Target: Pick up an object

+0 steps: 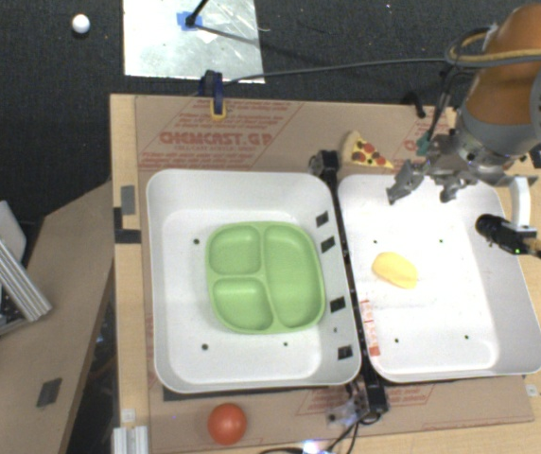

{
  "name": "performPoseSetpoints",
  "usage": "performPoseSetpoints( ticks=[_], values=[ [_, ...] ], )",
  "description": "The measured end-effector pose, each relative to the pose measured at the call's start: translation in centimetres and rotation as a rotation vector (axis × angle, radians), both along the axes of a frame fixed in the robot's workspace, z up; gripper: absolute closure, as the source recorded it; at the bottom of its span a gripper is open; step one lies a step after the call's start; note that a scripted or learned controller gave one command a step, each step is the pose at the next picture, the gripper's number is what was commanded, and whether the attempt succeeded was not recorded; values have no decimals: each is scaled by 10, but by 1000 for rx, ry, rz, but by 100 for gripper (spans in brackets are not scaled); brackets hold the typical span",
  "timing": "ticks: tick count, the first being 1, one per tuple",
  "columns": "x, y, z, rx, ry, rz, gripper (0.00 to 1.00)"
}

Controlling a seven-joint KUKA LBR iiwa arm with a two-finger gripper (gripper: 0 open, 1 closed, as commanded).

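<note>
- While the gripper point(426, 185) is hovering at the right bin's point(521, 324) far edge, fingers spread wide w/ nothing btwn them, the lemon point(395, 270) is lying below it, nearer the camera.
- Best approach, imo: centring over the lemon, descending straight, closing across its short axis.
- Board point(216, 130) behind is reading "CHEMCAST GP".

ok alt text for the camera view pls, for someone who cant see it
A grey and orange robot arm's gripper hovers with open fingers over the right white bin, above a yellow object. The left bin holds a green divided plate.
</note>
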State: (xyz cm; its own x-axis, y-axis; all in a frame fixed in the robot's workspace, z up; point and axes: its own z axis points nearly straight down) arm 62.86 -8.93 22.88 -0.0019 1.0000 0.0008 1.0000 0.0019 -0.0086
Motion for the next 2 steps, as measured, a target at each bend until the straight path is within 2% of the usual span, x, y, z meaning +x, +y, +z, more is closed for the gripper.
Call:
performPoseSetpoints(
  ticks=[1,2],
  values=[
    [2,0,5,-1,-10,2,0],
    [3,2,-36,-1,-7,0,0]
  ],
)
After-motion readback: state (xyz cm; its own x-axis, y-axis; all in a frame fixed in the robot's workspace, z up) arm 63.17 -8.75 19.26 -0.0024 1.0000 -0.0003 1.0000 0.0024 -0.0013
